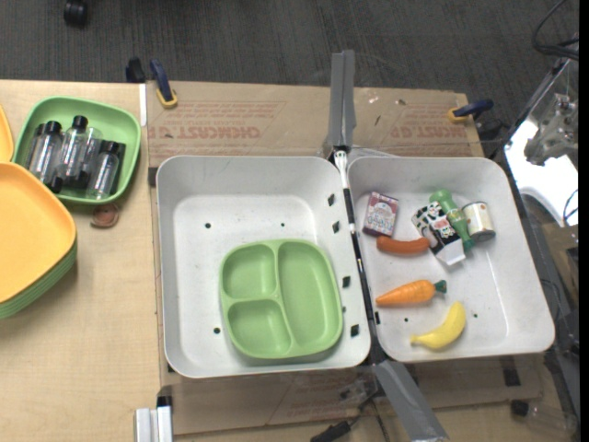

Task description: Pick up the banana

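A: Lying flat near the front edge of the right bin (515, 247), the banana (441, 329) has not been lifted. It sits just below the carrot (408, 292) and apart from it, with bare white floor to its right.

B: And the hand?

A: Cannot tell whether it is released or clenched. Some grey machinery shows at the far right, well apart from the fruit, too blurred to read.

B: Then nothing is done yet?

A: My judgement: the task is at its very start. Approach, descent, closing and lift all remain.

B: Anything crowding it?

A: The sausage (402, 244), small box (381, 214) and bottle (450, 217) sit farther back. The green tray (281, 298) is in the left bin (184, 247).
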`<state>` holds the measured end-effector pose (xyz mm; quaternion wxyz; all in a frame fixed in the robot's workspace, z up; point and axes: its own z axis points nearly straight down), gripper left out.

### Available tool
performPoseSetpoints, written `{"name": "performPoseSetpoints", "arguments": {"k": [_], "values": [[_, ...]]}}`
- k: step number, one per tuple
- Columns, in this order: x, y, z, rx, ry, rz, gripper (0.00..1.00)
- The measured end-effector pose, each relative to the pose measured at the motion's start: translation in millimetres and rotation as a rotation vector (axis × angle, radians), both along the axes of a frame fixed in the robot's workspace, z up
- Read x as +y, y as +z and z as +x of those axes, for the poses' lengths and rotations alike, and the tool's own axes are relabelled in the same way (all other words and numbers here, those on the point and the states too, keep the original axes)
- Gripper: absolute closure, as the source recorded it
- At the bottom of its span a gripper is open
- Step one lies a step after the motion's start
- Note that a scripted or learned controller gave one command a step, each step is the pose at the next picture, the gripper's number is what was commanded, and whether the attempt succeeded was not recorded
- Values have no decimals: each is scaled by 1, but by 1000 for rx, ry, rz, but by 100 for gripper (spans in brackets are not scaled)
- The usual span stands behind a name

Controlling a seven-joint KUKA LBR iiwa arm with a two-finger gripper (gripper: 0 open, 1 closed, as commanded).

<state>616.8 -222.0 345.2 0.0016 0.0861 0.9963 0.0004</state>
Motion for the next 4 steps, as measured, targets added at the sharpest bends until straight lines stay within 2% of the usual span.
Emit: {"name": "performPoseSetpoints", "arguments": {"k": [1,2,3,4], "values": [[0,45,-8,-2,-92,-1,100],[-1,21,-46,3,-409,0,100],[-1,36,-54,-1,-532,-1,100],[0,-1,-21,2,-191,0,100]]}}
